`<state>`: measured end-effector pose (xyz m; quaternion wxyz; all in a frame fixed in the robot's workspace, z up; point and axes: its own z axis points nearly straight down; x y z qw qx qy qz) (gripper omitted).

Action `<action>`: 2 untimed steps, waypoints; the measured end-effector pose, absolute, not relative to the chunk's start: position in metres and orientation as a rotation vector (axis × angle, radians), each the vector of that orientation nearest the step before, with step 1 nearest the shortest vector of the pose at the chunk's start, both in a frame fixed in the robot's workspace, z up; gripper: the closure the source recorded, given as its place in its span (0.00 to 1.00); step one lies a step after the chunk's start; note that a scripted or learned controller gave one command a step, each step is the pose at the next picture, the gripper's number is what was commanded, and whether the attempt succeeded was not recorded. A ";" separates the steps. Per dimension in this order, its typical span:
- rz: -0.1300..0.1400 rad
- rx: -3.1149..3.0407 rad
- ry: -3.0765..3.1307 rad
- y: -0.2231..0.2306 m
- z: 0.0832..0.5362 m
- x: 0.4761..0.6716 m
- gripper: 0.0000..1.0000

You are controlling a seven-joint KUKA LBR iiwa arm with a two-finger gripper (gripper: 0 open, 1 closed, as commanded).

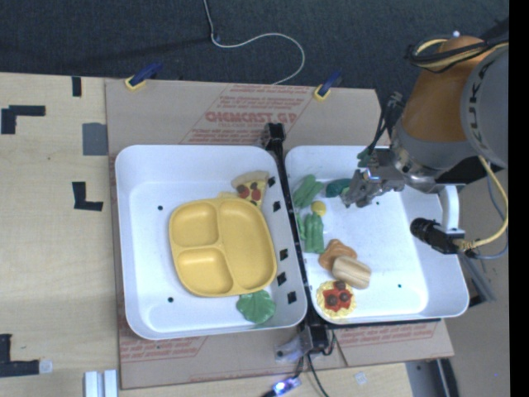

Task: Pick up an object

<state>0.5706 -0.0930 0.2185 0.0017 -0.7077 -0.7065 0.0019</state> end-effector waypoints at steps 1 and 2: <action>0.003 -2.219 -2.219 -0.085 0.229 0.542 1.00; 0.000 -2.218 -2.223 -0.076 0.234 0.550 1.00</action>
